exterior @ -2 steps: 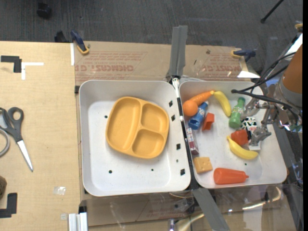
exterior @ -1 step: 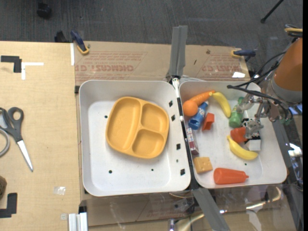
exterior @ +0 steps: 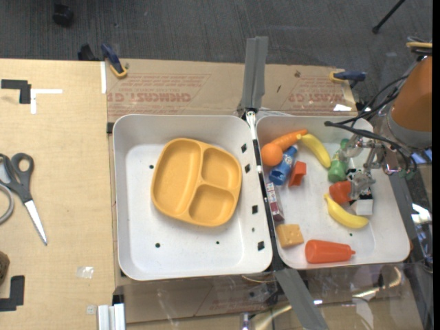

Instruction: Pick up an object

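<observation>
The right bin (exterior: 388,243) holds several toy foods. My gripper (exterior: 360,188) hangs low near the bin's right side, between a red round piece (exterior: 339,192) and the bin's right wall. A yellow banana (exterior: 346,215) lies right below it and a green piece (exterior: 337,168) sits just above left. I see nothing lifted off the bin floor. Further left lie a second banana (exterior: 315,149), an orange carrot (exterior: 289,140), an orange ball (exterior: 272,155), a blue bottle (exterior: 283,166) and a small red block (exterior: 297,174).
A tan cube (exterior: 290,235) and an orange-red cone (exterior: 328,251) lie at the right bin's front, and a wrapped bar (exterior: 273,201) lies along its left wall. The left bin (exterior: 120,205) holds a yellow divided plate (exterior: 196,182). Scissors (exterior: 26,191) lie on the bench at far left.
</observation>
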`<state>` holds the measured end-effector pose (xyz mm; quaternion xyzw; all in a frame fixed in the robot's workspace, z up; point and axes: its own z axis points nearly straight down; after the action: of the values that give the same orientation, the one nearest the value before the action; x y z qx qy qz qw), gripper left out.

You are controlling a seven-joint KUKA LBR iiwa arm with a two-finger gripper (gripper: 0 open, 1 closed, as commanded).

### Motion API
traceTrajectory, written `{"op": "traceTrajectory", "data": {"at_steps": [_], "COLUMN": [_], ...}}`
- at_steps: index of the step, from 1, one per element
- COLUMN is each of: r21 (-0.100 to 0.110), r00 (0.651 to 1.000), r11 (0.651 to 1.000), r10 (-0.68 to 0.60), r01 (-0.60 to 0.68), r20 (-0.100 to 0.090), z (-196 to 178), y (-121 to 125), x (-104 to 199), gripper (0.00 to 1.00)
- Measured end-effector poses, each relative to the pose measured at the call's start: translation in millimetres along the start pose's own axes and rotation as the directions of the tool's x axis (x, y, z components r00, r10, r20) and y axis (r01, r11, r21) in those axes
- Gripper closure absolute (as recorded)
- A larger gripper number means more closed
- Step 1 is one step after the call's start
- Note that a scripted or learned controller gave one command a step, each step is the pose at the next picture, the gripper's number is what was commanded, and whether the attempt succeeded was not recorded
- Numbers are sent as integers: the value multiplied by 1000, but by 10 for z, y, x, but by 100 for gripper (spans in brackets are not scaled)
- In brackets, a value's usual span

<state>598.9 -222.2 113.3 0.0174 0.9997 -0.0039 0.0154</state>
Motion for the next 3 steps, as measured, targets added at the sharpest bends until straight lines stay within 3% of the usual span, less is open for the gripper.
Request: {"op": "traceTrajectory", "data": {"at_steps": [1, 3], "r21": [1, 3], "r00": [996, 969], "r11": [996, 969], "r10": [89, 247], "r01": [-89, -247], "r20": [6, 12], "z": [-1, -4], "y": [-11, 221], "x": [70, 76], "gripper": [0, 0]}}
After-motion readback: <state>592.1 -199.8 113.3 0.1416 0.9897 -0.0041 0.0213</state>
